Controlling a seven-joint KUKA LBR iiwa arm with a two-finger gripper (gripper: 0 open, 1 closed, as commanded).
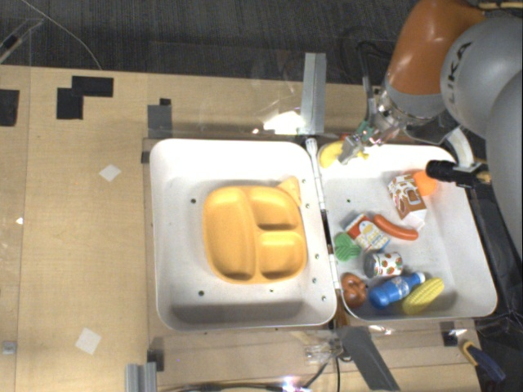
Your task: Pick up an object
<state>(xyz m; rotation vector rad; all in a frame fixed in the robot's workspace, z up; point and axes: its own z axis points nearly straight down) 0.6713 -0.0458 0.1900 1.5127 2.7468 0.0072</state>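
Yellow object (328,154) sits in the far left corner of the right bin (482,268), just beside the gripper (357,145) and partly hidden by it; whether anything is gripped, I cannot tell. Arm (458,55) reaches in from the right, wrist angled down over that corner. Two white bins: the left bin (172,219) holds one yellow divided tray (249,231); the right holds roughly nine small toys, among them one sausage (392,227), one blue bottle (394,289) and one corn cob (425,294)

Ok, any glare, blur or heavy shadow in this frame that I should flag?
Camera view: a blown-out glare patch sits just behind the left bin; soft shadow pools along that bin's near wall; the gripper looks small and slightly smeared; the toys in the right bin are evenly lit and sharp.
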